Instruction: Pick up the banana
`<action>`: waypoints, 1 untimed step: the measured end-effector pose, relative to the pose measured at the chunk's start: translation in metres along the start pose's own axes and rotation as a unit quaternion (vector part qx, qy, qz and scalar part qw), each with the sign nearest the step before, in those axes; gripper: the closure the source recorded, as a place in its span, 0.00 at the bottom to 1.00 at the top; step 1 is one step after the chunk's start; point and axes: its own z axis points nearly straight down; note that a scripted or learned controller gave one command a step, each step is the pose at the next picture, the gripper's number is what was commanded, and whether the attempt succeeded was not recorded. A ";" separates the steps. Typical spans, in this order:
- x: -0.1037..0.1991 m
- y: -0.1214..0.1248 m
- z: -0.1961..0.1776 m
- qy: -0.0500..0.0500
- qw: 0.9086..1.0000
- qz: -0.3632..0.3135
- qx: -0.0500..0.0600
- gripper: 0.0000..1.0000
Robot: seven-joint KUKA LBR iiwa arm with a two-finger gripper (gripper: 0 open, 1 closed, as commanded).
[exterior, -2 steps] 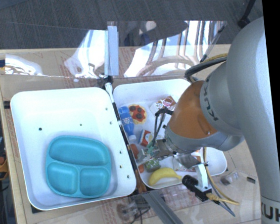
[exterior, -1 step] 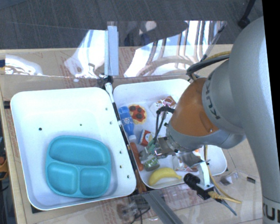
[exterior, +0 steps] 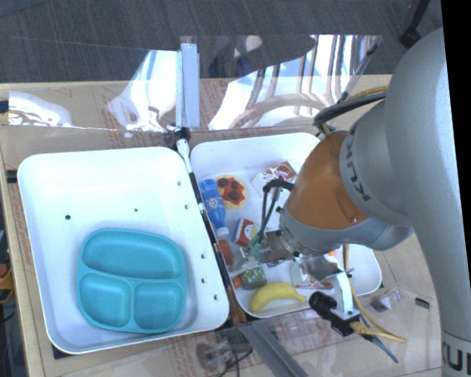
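Observation:
The yellow banana point(exterior: 276, 296) lies on its side near the front wall of the right bin point(exterior: 215, 156). My gripper point(exterior: 264, 250) hangs low in that bin, just behind and above the banana, among small items. The grey arm with its orange band point(exterior: 324, 195) covers most of the bin's right half. The banana lies free on the bin floor with nothing gripping it.
A teal divided tray point(exterior: 132, 278) sits in the left bin point(exterior: 43, 187). In the right bin lie a blue item point(exterior: 211, 201), a red-orange item point(exterior: 232, 190), a small red piece point(exterior: 244, 231), a printed packet point(exterior: 277, 173) and a grey-green piece point(exterior: 250, 275) beside the banana.

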 end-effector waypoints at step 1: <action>0.000 -0.001 -0.008 0.001 1.000 -0.002 0.002 1.00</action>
